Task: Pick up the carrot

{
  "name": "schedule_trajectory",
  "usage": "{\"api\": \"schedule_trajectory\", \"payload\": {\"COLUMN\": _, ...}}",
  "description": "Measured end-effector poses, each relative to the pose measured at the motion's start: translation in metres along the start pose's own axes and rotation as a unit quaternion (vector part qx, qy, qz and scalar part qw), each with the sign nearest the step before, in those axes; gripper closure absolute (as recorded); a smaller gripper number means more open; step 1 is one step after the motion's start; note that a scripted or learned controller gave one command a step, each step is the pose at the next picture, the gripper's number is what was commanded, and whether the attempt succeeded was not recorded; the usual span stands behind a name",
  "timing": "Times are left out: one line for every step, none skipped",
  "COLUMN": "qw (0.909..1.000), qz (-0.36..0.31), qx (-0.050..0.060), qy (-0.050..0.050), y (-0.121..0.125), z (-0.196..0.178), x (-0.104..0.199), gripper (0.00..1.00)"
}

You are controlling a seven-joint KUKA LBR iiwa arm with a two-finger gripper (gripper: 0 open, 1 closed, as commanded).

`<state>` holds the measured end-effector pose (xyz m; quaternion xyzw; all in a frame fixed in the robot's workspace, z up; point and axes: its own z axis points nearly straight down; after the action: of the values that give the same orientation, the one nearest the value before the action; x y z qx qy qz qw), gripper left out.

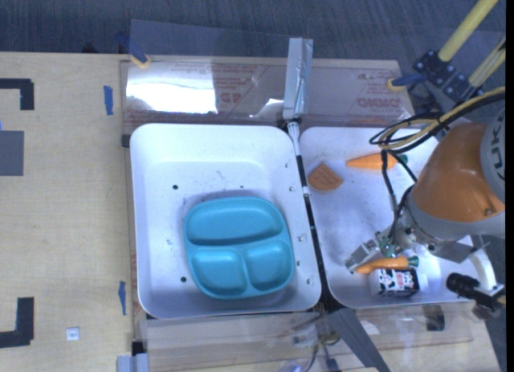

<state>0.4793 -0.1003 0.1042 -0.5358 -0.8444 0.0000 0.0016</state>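
The orange tapered carrot lies at twelve o'clock in the right-hand white plastic bin, apart from the end effector, which hangs low at about five o'clock. Its jaws are hard to read from here; I cannot tell whether they are apart. A small orange piece sits just beside them.

Grey arm with broad orange band, black cables, metal claw.
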Motion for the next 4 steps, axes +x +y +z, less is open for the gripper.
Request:
{"api": "schedule_trajectory", "payload": {"qw": 0.9975, "qz": -0.070, "qx": -0.002, "qy": -0.004, "y": -0.020, "z": -0.022, "x": -0.044, "gripper": 0.00}}
{"api": "schedule_trajectory", "payload": {"qw": 0.9995, "qz": 0.031, "qx": -0.003, "qy": -0.003, "y": -0.007, "z": 0.017, "x": -0.018, "gripper": 0.00}}
{"api": "schedule_trajectory", "payload": {"qw": 0.9970, "qz": -0.078, "qx": -0.003, "qy": -0.004, "y": -0.012, "z": -0.079, "x": -0.030, "gripper": 0.00}}
{"api": "schedule_trajectory", "payload": {"qw": 0.9999, "qz": -0.009, "qx": -0.004, "qy": -0.004, "y": -0.005, "z": 0.017, "x": -0.017, "gripper": 0.00}}
